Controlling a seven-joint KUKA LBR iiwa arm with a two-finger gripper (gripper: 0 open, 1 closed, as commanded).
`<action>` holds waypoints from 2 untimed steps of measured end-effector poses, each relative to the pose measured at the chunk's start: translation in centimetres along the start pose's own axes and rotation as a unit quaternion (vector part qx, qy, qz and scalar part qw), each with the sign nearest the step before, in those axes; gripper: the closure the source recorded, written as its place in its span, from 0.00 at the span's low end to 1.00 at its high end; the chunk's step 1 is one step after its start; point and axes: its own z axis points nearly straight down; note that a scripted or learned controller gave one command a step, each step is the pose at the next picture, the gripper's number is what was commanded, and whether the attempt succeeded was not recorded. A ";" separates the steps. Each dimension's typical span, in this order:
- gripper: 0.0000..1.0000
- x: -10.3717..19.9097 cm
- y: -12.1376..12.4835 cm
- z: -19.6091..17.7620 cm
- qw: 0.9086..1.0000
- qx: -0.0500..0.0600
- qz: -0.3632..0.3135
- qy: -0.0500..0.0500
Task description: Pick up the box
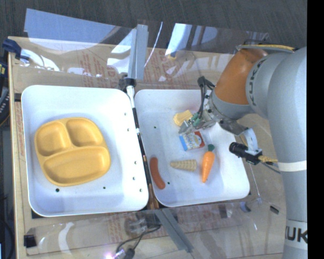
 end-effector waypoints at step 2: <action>0.00 2.4 4.3 -11.4 0.977 0.003 -0.212 0.003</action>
